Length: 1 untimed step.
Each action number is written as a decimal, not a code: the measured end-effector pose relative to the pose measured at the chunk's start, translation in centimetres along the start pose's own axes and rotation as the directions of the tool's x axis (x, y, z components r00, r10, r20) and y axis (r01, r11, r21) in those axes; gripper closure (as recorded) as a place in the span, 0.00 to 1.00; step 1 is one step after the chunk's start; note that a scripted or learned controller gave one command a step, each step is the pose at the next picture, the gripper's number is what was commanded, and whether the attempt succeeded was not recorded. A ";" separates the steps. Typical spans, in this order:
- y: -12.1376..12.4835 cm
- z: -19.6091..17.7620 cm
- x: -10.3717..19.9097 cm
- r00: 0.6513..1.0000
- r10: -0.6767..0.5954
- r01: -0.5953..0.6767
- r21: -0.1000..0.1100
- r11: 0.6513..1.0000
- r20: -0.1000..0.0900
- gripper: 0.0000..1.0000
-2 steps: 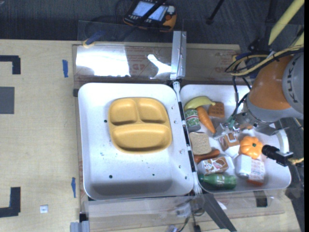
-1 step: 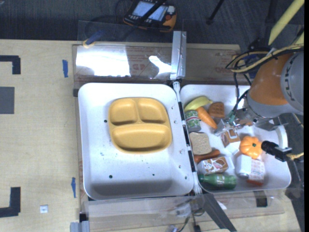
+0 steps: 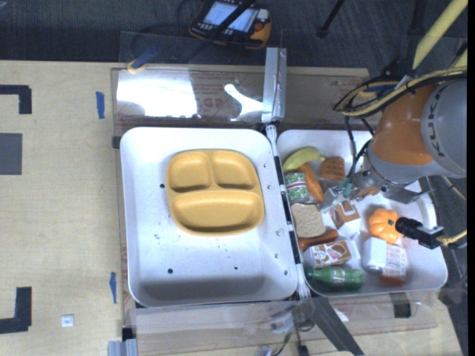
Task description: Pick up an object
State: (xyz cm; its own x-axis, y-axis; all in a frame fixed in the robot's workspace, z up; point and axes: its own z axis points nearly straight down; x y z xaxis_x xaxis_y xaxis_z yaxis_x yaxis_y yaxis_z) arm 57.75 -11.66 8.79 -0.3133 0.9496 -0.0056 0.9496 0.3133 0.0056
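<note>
The right bin (image 3: 438,273) holds several toy foods: a yellow-green banana (image 3: 304,156), a carrot (image 3: 312,185), a green packet (image 3: 296,192), a bread slice (image 3: 306,219), a small orange pumpkin (image 3: 384,225), a white bottle with a red label (image 3: 387,257), a brown snack pack (image 3: 330,253) and a green cucumber (image 3: 338,277). My gripper (image 3: 347,193) hangs low over the middle of this bin, between the carrot and the pumpkin, just above a small orange-brown box (image 3: 345,214). The wrist with its orange band (image 3: 401,136) hides the bin's far right corner.
The left bin (image 3: 148,258) holds a yellow divided plate (image 3: 215,190). A metal divider (image 3: 286,199) runs between the two bins. A clear panel (image 3: 193,87) stands behind the bins, with a handheld controller (image 3: 228,21) beyond it. Cables hang at the right.
</note>
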 end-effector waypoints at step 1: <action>-1.5 -7.1 -5.1 1.000 0.023 -0.023 0.006 1.000 -0.005 1.00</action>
State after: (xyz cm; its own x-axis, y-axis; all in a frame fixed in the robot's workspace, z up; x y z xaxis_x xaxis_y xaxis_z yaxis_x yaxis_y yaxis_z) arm 57.87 -16.94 15.87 -0.2917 0.9565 -0.0009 0.9565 0.2917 0.0000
